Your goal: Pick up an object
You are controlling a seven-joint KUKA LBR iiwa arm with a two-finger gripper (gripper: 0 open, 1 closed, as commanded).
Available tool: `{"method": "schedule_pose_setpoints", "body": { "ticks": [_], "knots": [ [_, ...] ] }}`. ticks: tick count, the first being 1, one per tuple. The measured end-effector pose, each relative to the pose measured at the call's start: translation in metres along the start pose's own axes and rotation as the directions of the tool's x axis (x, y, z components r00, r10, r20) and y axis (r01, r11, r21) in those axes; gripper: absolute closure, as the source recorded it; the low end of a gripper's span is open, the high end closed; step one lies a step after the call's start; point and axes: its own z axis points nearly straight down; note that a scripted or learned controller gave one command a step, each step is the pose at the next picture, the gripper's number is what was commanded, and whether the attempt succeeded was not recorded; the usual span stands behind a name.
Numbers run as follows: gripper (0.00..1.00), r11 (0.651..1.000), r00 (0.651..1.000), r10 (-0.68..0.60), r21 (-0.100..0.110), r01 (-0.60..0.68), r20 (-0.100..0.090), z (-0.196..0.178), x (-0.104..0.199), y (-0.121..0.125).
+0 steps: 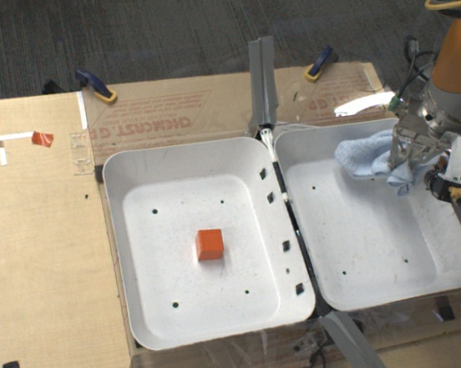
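1. Plywood tabletop (37, 246) fills the left side of what we see, with a small red tag (42, 139) stuck near its far edge and black brackets at its left rim.
2. Cardboard (179, 114) lies behind the bins, held by two clamps with blue and yellow handles (95, 85), one at each far corner.
3. We find the left bin (130, 192) next, shallow and white, with an orange block (210, 245) sitting alone a little below its middle, well apart from every wall.
4. A grey bar (263, 82) runs down between the two bins at the far side, and black clips (287, 245) line the seam where the bins meet.
5. The right bin (375, 261) holds a crumpled pale blue cloth (360, 158) in its far right part, close to the far wall.
6. The end effector (403, 166) reaches in from the right and sits right at the right edge of the cloth, touching it; part of the fabric bunches up against it.
7. We cannot tell from this slant whether the end effector is wide, narrow, or gripping the cloth.
8. Above it we see the grey wrist and the orange band (455, 65) of the arm, with cables (457, 178) trailing beside the bin's right rim.
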Motion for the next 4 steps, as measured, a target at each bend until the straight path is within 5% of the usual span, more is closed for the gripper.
{"method": "schedule_pose_setpoints", "body": {
  "ticks": [1, 2, 3, 4],
  "knots": [
    [1.0, 0.972, 0.972, -0.233, -0.003, 0.233, 0.0, 0.004, 0.031, 0.051],
    [1.0, 0.917, 0.917, -0.398, -0.005, 0.398, 0.001, 0.004, 0.002, 0.07],
    [1.0, 0.792, 0.792, -0.611, -0.005, 0.611, 0.002, 0.018, -0.01, 0.082],
    [1.0, 0.609, 0.609, -0.793, -0.007, 0.793, 0.004, 0.005, -0.015, 0.084]
  ]
}}
